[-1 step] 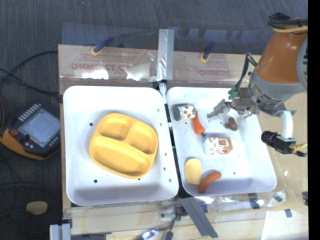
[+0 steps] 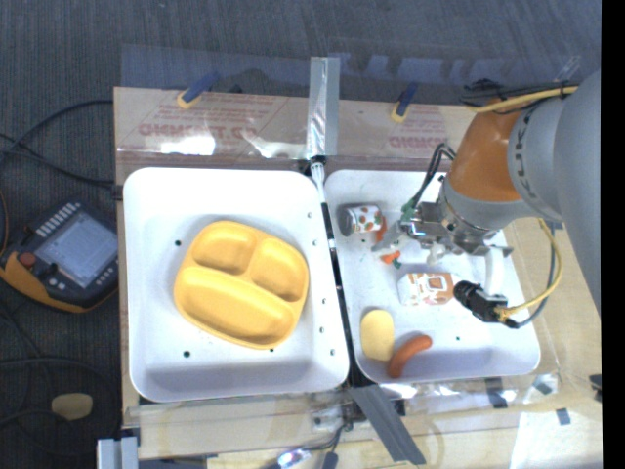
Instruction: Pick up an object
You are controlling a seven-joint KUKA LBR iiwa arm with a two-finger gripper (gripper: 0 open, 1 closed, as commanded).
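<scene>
My gripper [image 2: 427, 238] hangs over the middle of the right bin [image 2: 518, 345], below the arm's orange band. It sits just above a white and orange packet [image 2: 427, 288] and right of a small orange piece [image 2: 390, 257]. A small can [image 2: 359, 220] lies on its side at the bin's upper left. A pale yellow lemon-like object [image 2: 377, 330] and an orange-red sausage [image 2: 408, 355] rest near the front edge. I see nothing held in the gripper.
The left bin [image 2: 156, 360] holds a yellow sectioned plate [image 2: 242, 281]. A black cable connector [image 2: 477, 299] hangs beside the packet. A handheld pendant [image 2: 63, 254] lies on the floor at the left. A metal divider runs between the bins.
</scene>
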